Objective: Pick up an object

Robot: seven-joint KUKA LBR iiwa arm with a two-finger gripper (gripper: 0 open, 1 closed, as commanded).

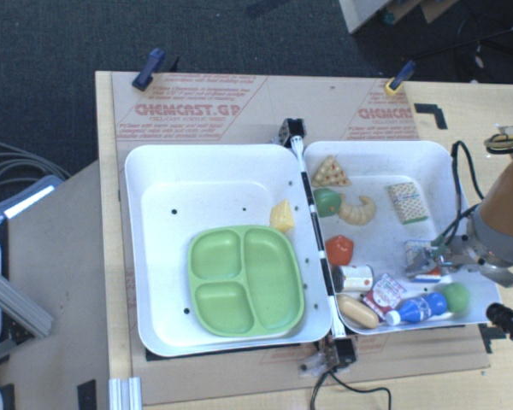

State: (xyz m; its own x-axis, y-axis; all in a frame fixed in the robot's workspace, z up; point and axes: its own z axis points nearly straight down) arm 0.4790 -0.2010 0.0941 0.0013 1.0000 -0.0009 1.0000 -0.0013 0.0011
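The right bin (385, 156) holds several toy foods: a waffle-patterned wedge (331, 172), a green pepper (327, 202), a tan croissant (357, 210), a speckled packet (408, 202), a red piece (339, 249), a small white can (356, 278), a bread roll (359, 312), a red-and-white wrapper (386, 293), a blue bottle (419, 308) and a green ball (456, 298). My gripper (426, 260) reaches in from the right, low over the bin floor. It sits just above the bottle and wrapper and below the speckled packet. Nothing shows held in it.
The left bin (154, 178) carries a green divided plate (244, 280) and a yellow piece (282, 217) against the shared wall. A black cable (458, 165) loops over the right bin's far right rim. Clamps (147, 69) sit at the bench's back edge.
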